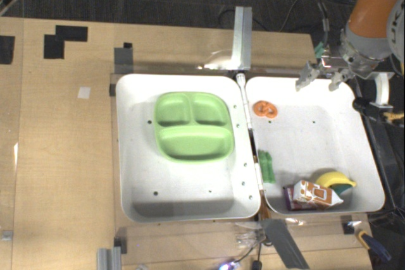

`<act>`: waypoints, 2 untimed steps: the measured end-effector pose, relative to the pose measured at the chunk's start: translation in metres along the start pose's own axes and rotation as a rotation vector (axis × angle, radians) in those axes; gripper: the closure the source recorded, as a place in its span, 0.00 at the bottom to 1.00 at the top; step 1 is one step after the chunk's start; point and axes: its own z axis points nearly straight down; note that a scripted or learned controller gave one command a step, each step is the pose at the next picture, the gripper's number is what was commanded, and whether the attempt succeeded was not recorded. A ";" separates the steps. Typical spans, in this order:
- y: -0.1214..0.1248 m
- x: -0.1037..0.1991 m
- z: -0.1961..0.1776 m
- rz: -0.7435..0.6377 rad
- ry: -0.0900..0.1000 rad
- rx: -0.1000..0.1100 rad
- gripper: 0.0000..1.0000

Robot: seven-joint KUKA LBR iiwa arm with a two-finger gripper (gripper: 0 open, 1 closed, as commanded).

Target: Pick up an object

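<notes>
While the tool (321, 77) hangs over the far edge of the right bin (316, 136), its two fingers stand spread apart with nothing between them. Well below it, at the bin's near side, a yellow banana (335, 181) touches a small carton (313, 195). Left of the tool lies an orange ring (265, 109), and farther down-left a green stick (266, 167). Farther left, the other bin (133, 136) holds a green divided plate (192, 125).

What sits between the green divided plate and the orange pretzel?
In the camera view, the adjoining bin walls run between the green divided plate and the orange pretzel; nothing else lies there.
</notes>
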 end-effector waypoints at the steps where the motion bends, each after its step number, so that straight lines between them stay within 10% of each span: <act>1: 0.016 0.049 0.115 -0.086 -0.001 -0.007 0.00; 2: -0.016 0.047 0.122 0.045 0.001 -0.015 0.00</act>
